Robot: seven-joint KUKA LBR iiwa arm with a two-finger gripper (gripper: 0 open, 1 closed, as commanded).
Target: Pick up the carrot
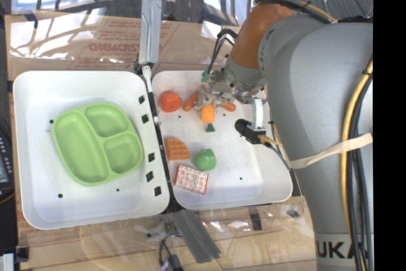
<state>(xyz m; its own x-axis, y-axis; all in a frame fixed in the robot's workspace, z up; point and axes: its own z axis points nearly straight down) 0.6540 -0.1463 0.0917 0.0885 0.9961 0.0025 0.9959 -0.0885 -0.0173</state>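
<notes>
Gripper [212, 98] over carrot [208, 115], right white bin [254, 181].

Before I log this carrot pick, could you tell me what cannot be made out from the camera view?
- End effector: its fingers merge with the wrist hardware above, so their state is unreadable.
- Carrot: contact with the end effector is too small to judge.
- Small orange pieces beside the tomato: partly hidden by the end effector, kind unclear.
- Right bin: its right rim is covered by the arm.
</notes>
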